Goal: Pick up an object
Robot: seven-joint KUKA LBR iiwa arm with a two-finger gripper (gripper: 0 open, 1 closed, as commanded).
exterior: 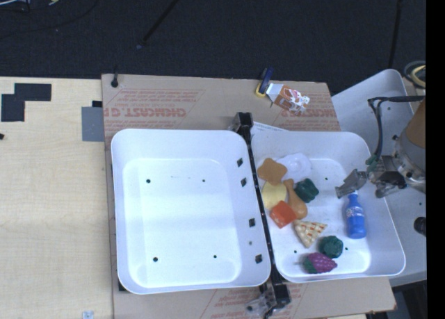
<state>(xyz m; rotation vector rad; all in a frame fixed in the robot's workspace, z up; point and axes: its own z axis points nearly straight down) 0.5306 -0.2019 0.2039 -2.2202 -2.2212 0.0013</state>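
Camera view: left bin [182,279], right bin [386,265]. Arm [417,130] enters over the right bin's right edge; gripper [358,184] hangs above the blue bottle [355,217], finger state cannot be told. Bottle lies near that right edge; orange block [281,213] near the left wall

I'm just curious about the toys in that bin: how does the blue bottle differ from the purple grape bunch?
The blue bottle is smooth, long and slim, with a white cap; the purple grape bunch is bumpy, short and rounded. The blue bottle lies near the bin's right side, just below the tool; the purple grape bunch sits at the bin's near edge, beside a dark green toy. Both lie loose in the right white bin.
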